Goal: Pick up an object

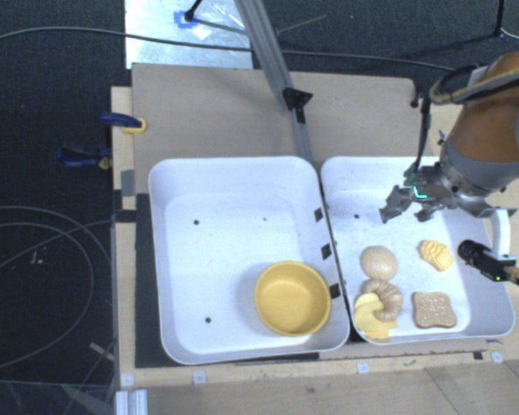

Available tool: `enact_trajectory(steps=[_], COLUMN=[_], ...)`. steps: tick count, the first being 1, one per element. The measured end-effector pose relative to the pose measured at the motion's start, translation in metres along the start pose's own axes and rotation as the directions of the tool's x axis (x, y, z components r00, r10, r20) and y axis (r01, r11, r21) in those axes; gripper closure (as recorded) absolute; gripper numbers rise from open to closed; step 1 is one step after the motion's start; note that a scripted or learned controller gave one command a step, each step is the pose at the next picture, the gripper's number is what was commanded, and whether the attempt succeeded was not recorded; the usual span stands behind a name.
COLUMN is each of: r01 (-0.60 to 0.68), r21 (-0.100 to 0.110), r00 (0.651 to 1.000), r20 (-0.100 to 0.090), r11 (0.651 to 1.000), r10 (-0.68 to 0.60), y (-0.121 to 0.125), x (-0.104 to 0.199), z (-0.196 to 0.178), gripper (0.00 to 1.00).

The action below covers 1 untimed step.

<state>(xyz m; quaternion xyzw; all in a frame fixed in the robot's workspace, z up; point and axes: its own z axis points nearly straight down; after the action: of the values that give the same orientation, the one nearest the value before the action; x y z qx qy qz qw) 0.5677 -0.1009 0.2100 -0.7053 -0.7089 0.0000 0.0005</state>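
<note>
Hovering with end effector (413, 204) fingers apart at eleven o'clock of the light, rigid-looking, likely slippery egg (379, 260), best pinched across its middle.

My one camera sits fixed above the bench (242, 111), looking down at a slant on both white bins (182, 188); the arm (493, 119) enters from its right.
</note>
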Motion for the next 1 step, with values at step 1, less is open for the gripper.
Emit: enact_trajectory(steps=[1], r01=[0.0], r21=[-0.002], r00=[1.0], r20=[0.0], r11=[1.0], r10=[0.0], y=[0.0005], x=[-0.0001], z=[-0.0006], gripper=[0.0])
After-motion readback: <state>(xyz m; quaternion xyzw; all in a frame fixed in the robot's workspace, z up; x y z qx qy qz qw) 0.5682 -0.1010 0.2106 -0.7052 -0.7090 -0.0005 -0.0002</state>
